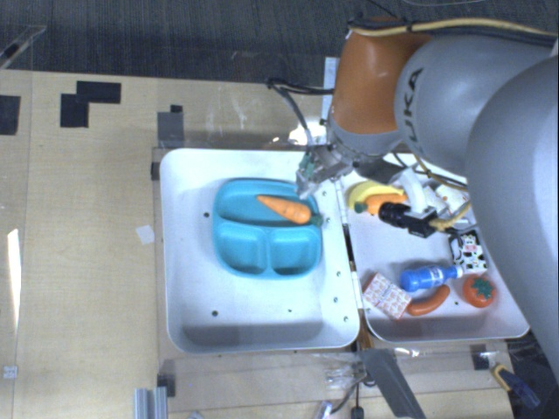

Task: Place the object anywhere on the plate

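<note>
An orange carrot [285, 208] lies across the upper compartment of the blue divided plate [253, 256], which sits in the left white bin [188, 234]. The carrot's thick end points right, toward the plate's right rim. My gripper [309, 180] hangs just above and to the right of that thick end, close to it. Whether it touches the carrot is not clear from this angle.
The right bin [515, 326] holds a yellow banana [367, 193], a blue bottle [426, 278], a red sausage [428, 301], a red tomato-like toy [479, 291], a checkered packet [386, 295] and a small black-and-white block [468, 250]. The arm covers that bin's upper right.
</note>
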Controlling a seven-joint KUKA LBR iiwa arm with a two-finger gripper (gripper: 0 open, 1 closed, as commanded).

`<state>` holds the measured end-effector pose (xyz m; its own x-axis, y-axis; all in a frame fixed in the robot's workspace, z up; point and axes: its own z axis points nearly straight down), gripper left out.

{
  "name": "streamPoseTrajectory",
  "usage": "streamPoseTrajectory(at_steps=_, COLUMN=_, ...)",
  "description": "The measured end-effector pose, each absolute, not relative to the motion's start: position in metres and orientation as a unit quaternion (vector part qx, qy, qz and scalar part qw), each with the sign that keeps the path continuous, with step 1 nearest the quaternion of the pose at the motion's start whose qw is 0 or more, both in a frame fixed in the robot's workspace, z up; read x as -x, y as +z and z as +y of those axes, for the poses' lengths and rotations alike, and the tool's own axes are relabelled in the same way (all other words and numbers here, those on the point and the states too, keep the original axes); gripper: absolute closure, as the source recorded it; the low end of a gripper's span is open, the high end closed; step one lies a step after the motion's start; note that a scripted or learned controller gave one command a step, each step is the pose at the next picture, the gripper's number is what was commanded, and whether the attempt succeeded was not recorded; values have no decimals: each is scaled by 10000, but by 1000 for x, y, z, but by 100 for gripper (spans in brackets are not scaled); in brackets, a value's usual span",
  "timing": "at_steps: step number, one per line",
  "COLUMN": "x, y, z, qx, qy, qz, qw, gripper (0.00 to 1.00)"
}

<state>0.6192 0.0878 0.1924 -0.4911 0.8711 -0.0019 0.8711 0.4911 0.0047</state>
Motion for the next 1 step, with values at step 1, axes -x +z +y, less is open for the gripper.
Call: streamPoseTrajectory(at_steps=1, x=-619, y=192, z=88, qx=-5044, qy=15, qz=8634, qw=20, gripper=0)
